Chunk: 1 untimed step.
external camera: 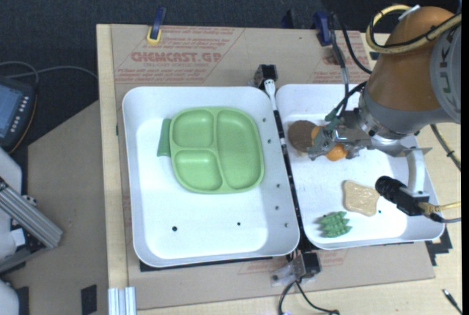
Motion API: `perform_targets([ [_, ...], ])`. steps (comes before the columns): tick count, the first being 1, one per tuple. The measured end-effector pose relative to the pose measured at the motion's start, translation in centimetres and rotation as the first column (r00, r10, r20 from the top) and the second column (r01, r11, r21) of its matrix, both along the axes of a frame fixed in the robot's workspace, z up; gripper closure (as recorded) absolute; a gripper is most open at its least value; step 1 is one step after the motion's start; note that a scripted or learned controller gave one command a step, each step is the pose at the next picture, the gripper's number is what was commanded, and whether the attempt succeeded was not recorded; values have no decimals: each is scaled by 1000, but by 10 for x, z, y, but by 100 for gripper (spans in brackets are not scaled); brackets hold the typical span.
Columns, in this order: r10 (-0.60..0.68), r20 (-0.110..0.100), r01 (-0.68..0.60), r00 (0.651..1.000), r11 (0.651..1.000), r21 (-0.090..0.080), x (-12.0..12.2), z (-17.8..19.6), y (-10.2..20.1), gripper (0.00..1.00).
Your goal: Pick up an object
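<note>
- orange object (335, 154) lies in the right bin (308, 97), in its upper half, just beside a brown round thing (300, 135) that sits to its left in the camera view
- gripper (331, 143) is low over the orange object, at or very near its top (metal parts hide much of the piece); whether the claw is spread or pressed together cannot be told
- arm (410, 72), with its orange band, reaches in from the right above the same bin
- tan flat piece (360, 198) and small green knobbly item (333, 224) lie nearer that bin's front edge, apart from the gripper
- left bin (146, 182) holds a green divided plate (217, 149), lying flat with its compartments up
</note>
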State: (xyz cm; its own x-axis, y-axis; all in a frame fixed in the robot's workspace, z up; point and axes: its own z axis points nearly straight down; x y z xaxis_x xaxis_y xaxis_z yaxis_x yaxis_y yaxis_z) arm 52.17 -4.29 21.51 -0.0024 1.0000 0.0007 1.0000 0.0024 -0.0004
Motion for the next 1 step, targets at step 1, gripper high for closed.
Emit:
perform_targets([
  [1, -3, -2, 3, 1000, 1000, 1, -11, 7, 0, 100],
])
